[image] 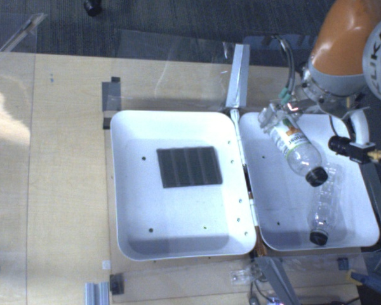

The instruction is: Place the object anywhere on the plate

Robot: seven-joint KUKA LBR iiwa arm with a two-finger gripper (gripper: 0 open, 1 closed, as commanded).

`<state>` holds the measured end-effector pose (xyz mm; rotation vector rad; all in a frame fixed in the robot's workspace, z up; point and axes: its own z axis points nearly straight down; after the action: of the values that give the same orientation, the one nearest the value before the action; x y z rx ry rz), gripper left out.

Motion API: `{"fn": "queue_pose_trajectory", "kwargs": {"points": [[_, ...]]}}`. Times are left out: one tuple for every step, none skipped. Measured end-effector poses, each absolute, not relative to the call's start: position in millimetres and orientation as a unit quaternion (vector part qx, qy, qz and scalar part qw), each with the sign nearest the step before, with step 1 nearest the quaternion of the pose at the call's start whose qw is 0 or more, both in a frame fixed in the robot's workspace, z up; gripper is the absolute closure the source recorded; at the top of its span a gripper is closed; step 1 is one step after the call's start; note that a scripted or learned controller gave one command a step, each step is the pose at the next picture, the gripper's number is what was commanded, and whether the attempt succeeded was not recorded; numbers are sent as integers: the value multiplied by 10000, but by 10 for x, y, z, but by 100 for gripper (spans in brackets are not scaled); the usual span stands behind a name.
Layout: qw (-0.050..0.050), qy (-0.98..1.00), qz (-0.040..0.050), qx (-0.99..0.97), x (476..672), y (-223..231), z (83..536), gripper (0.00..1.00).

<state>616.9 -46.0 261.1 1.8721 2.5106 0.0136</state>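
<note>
**Bottle gripped above right bin**

Gripper (280, 112) clenched on base of clear bottle (293, 146), tilted cap-down over right bin (267, 224). Second bottle (322, 210) lying just beside. Dark plate (189, 166) flat in left bin (130, 170), well apart.

Pale wooden worktop (57, 189) bore two shallow white bins side by side, touching: left bin (130, 234), right bin (260, 170); small black bracket (112, 100) beside left bin's far corner

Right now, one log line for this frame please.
gripper: over right white bin | clear plastic bottle: beneath it, grasp unclear | dark ridged plate: left bin, bare
</note>
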Motion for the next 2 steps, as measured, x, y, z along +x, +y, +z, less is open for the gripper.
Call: {"fn": "queue_pose_trajectory", "kwargs": {"points": [[40,8821,29,4711,5915,385,3031,100],[66,8824,50,4704,5931,392,3142,100]]}}
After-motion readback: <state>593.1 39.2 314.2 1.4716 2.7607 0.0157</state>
